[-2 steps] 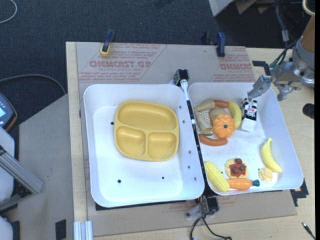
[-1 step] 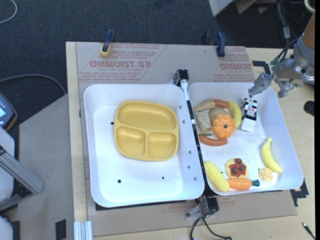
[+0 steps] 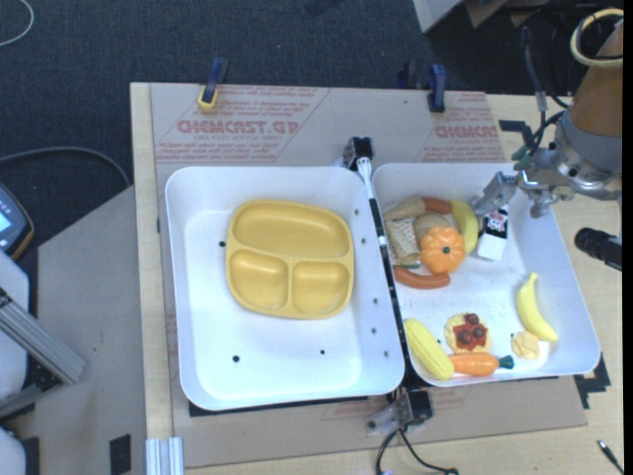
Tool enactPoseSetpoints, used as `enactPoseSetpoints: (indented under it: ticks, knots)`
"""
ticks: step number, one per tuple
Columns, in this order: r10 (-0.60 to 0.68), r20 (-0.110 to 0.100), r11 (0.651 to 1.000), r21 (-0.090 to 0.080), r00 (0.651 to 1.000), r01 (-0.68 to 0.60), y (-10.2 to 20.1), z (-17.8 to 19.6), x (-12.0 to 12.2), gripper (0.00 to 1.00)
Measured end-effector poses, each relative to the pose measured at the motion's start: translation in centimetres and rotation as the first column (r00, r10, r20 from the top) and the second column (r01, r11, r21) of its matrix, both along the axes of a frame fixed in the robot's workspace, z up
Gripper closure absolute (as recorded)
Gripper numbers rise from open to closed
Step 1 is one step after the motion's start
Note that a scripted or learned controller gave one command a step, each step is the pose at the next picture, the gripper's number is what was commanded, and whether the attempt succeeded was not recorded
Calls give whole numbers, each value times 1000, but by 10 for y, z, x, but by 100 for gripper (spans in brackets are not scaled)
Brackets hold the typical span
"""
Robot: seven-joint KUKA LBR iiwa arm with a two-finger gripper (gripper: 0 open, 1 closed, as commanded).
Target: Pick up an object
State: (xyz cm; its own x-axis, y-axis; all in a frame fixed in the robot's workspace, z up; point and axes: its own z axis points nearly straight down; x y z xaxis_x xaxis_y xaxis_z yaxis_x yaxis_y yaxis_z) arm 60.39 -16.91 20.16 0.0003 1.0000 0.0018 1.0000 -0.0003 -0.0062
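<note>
The target is any one item in the right bin (image 3: 579, 310). The closest candidate is a small white carton (image 3: 493, 236) with a dark label, lying directly below the gripper (image 3: 504, 194). The carton is apart from the fingertips and is not held. The fingers appear slightly spread, with nothing between them.

Beside the carton, on the far side from the arm, lies a tight cluster: a pumpkin (image 3: 442, 250), a bread slice (image 3: 404, 237), a sausage (image 3: 422, 279) and a yellow piece against the pumpkin. Nearer the camera and well apart from the fingers are a banana (image 3: 535, 308), a corn cob (image 3: 428, 347), a carrot (image 3: 475, 364) and a small pizza (image 3: 467, 332). The left bin (image 3: 193, 295) holds a yellow divided plate (image 3: 290, 258).

Recommended procedure:
1. Select the carton; it stands free on three sides.
2. Centre the fingers over its narrow width.
3. Descend vertically until the fingertips bracket the sides.
4. Keep clear of the yellow piece and the pumpkin to avoid nudging the cluster.
5. Close, then lift straight up and confirm the carton rises.
</note>
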Motion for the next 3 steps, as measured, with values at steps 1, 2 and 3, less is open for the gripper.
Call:
enactPoseSetpoints:
  ticks: [1,2,3]
  knots:
    - [0,-1,1000,0,1000,0,-1,-56,-4,0]
    - [1,8,1000,-5,1000,-1,-2,-94,0,0]
    - [-2,20,1000,-10,1000,2,-6,-97,3,0]
